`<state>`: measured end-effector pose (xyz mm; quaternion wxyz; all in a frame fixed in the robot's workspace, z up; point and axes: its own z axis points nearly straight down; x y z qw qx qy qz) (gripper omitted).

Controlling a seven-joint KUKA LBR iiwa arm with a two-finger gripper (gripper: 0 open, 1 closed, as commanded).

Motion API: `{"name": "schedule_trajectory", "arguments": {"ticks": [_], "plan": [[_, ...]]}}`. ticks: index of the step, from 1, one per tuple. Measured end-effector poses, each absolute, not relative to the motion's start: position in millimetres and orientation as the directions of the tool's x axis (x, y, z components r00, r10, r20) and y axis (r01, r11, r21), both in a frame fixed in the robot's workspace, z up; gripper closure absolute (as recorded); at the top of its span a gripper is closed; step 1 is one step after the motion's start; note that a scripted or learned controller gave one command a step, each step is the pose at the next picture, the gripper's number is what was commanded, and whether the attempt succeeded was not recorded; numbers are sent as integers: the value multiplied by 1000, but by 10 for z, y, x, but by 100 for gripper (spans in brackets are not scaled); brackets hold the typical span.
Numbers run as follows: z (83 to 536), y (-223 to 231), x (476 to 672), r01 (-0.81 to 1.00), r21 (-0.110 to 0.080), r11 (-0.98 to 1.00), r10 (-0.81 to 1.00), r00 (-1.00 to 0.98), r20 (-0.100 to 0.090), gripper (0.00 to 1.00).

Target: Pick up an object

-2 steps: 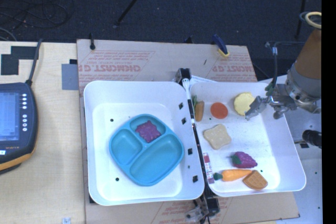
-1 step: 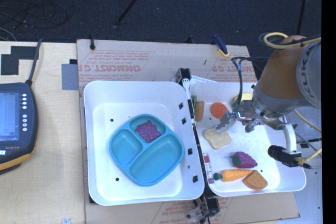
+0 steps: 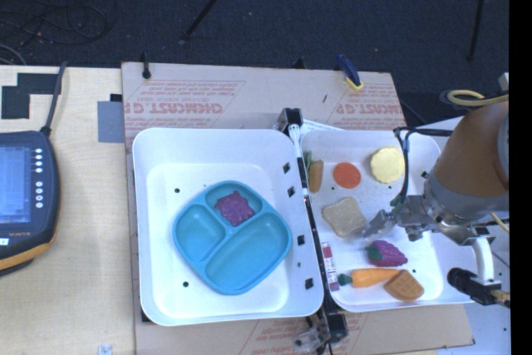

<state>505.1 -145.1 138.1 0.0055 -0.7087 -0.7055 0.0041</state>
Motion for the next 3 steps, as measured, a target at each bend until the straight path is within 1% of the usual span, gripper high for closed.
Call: {"name": "schedule_trajectory", "arguments": {"ticks": [1, 2, 3], "plan": [[845, -1367, 4793, 1000, -2, -1, 1000, 1, 2, 0], [938, -1389, 4804, 1000, -6, -6, 1000, 6, 5, 100], [1895, -663, 5395, 1000, 4, 9, 1000, -9, 2, 100]]}}
